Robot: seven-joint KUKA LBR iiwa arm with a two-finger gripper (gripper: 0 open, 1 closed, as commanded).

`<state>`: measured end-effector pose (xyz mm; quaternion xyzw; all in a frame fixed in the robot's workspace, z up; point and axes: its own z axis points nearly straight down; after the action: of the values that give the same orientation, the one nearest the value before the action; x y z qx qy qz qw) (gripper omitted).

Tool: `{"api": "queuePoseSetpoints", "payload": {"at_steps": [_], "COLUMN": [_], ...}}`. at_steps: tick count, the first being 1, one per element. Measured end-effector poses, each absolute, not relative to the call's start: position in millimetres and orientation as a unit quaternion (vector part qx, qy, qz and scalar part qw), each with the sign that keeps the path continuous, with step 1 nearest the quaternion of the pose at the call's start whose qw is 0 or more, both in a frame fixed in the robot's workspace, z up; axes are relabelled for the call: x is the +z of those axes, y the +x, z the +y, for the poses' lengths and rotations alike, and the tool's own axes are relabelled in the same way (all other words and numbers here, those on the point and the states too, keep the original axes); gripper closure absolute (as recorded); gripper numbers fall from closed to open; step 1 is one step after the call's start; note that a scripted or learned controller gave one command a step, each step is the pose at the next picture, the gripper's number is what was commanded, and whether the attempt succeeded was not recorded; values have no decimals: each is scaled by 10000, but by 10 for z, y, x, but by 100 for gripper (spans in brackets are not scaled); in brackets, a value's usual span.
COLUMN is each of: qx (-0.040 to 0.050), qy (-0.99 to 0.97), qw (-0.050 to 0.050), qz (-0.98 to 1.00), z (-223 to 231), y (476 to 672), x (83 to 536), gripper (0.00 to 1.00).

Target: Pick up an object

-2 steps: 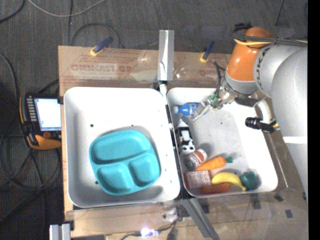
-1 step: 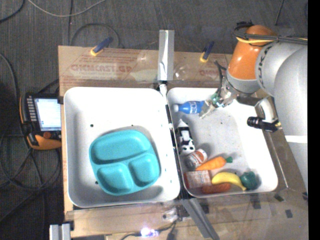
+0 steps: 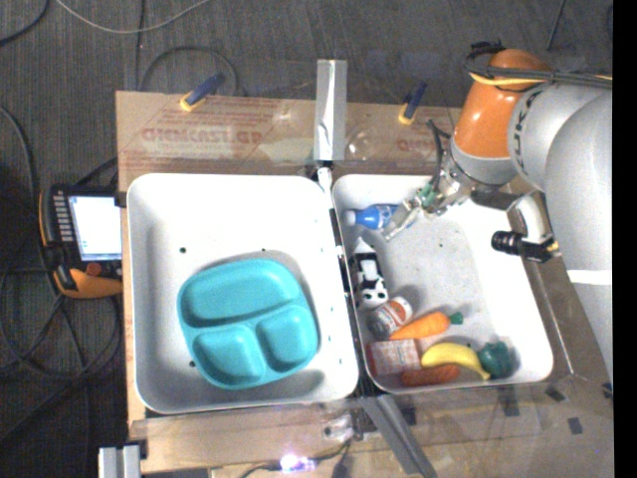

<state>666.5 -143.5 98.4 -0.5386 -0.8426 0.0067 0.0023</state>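
The end effector (image 3: 413, 207) hangs over the right bin (image 3: 498, 267) at its 11 o'clock corner, just beside a blue bottle (image 3: 373, 216). Carrot (image 3: 423, 325), banana (image 3: 453, 357) and a green object (image 3: 498, 358) lie toward 6 o'clock. A turquoise divided tray (image 3: 249, 319) sits in the left bin (image 3: 169, 207).

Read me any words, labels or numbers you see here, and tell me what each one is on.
Cardboard sheet behind the bins: large red printed lettering, upside down and too faint to read.
Handheld pendant left of the bins: lit screen, content too small to read.
Small jar in the right bin: label too blurred to read.
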Motion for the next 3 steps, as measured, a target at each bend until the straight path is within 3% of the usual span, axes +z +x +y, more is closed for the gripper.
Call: {"api": "queuePoseSetpoints", "payload": {"at_steps": [1,2,3], "qx": [34,61,54], "qy": [-5337,-5311,-5310], "qw": [18,61,44], "qz": [-8457,-8472,-8473], "z": [-1482,-1481,-1479], "y": [6679,6664,6672], "x": [889,979,983], "gripper": [0,100,0]}}
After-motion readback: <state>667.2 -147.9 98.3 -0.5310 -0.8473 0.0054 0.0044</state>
